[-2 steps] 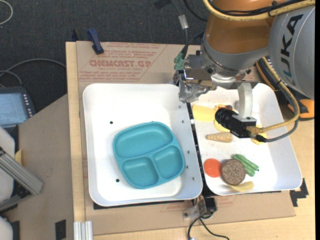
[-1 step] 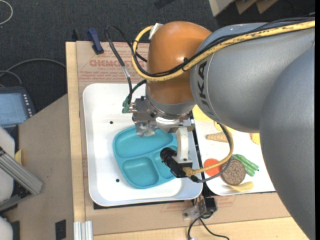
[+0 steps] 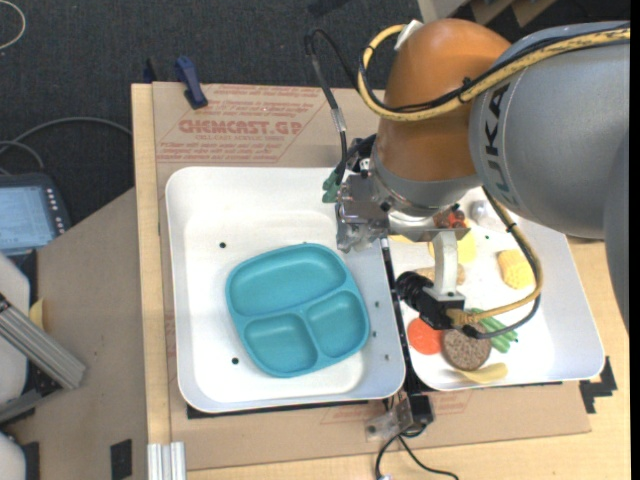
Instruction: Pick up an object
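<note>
Nothing lifted yet, by our reading. We note the gripper (image 3: 360, 228) low over the divide between the two bins, near the far rim of the teal three-compartment plastic plate (image 3: 292, 308) lying in the left bin (image 3: 190, 268). We cannot tell whether it is spread or closed. A yellow lump (image 3: 513, 268), a red-orange disc (image 3: 425, 340) and a brown round piece (image 3: 465, 350) lie in the right bin (image 3: 570, 358). Grasp and lift remain.

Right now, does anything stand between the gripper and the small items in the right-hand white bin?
Nothing visible does. The gripper hangs over the wall shared by the bins; the flat red disc and brown speckled disc lie uncovered at the right bin's near end. The arm hides part of that bin.
</note>
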### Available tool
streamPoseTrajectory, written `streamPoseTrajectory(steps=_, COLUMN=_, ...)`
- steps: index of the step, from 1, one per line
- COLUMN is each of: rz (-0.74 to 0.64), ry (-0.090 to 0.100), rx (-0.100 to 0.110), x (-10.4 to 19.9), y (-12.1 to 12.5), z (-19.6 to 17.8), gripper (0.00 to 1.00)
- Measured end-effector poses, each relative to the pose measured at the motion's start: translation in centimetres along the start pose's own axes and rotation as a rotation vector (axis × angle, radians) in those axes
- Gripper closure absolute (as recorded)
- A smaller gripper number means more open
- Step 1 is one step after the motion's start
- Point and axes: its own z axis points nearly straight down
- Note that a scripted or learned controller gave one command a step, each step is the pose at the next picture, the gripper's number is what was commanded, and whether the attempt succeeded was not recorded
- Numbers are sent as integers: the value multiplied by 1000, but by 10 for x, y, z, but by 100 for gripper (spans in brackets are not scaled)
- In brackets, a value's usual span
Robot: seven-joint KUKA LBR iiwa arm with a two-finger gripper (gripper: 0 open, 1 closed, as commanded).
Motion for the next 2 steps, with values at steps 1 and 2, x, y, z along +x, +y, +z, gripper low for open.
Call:
streamPoseTrajectory(steps=1, rz=-18, ry=4, rx=-2, x=119, y=-4, z=33, gripper=100)
streamPoseTrajectory(steps=2, rz=-9, ry=8, rx=-24, x=113, y=55, z=-163, gripper=100)
